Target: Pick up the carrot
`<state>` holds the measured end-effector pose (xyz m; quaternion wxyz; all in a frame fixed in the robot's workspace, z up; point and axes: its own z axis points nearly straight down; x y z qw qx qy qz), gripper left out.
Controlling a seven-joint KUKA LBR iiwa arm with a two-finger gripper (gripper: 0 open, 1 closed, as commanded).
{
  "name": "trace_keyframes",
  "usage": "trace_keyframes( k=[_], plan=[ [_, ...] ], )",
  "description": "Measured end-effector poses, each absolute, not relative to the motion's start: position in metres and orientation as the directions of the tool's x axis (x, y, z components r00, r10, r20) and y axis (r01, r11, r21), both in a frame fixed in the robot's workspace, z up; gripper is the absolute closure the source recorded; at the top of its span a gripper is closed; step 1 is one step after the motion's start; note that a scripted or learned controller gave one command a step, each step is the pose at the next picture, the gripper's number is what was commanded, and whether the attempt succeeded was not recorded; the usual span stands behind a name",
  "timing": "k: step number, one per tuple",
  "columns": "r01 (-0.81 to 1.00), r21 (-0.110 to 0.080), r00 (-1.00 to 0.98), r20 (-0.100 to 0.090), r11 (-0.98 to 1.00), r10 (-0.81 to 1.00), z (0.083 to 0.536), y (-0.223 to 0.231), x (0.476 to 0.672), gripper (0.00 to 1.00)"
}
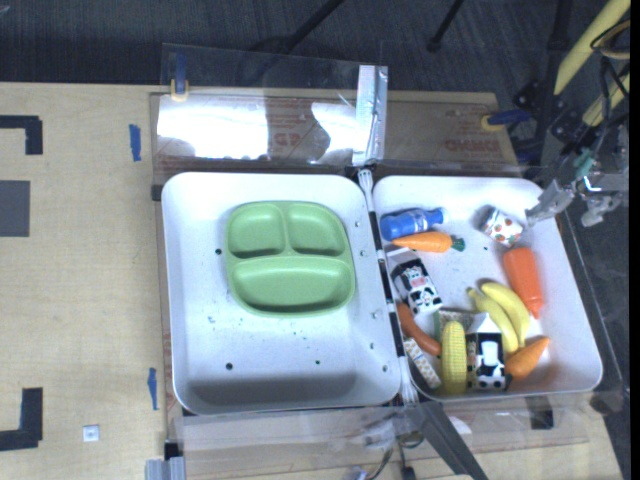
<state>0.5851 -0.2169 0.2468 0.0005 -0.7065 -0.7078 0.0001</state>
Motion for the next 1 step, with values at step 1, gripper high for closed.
trace_keyframes(
  k=[1],
  plan=[
    [0.995,0.0,-0.098,0.0,0.098,0.995,0.1853,-0.2236,0.5404,0.0]
  ],
)
